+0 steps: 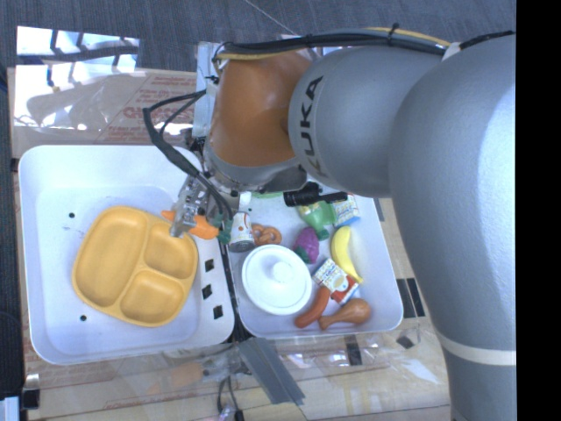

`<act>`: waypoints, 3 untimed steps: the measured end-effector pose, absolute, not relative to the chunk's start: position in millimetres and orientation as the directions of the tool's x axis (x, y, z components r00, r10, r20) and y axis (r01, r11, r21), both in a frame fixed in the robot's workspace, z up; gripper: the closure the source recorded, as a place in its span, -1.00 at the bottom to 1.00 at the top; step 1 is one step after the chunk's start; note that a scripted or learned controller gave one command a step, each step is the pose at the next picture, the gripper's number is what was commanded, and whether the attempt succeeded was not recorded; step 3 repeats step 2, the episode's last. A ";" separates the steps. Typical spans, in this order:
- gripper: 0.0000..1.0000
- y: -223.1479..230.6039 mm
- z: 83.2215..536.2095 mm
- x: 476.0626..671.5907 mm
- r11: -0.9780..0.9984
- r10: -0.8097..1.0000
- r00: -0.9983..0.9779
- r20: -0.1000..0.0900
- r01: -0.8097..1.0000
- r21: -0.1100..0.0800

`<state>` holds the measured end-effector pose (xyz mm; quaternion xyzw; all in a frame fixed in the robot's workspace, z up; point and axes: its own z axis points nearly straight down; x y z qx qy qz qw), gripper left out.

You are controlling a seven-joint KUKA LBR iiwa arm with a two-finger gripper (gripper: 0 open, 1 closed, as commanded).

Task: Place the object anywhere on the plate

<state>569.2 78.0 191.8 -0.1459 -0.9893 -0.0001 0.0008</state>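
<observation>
Yellow plate (131, 266) lay in left bin (44, 235) | my gripper (184, 217) at its upper right edge, orange carrot (203, 229) between fingers | right bin (386, 270) held white bowl (276, 279), banana (344, 253), drumstick (346, 314)

Bright even light falling from above, white bins (53, 323) looking a little washed out, glare shining on clear plastic sheet (79, 103) at top left, soft shadows under arm (394, 112), whole picture staying slightly blurry
</observation>
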 end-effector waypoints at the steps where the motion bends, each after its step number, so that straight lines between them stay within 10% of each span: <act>1: 1.00 121.2 186.2 608.7 0.967 0.255 -0.967 0.000 0.255 0.001; 2: -1.00 120.6 186.5 608.9 0.967 0.256 -0.967 0.000 0.256 0.000; 3: -1.00 120.6 186.5 608.9 0.967 0.256 -0.967 0.000 0.256 0.000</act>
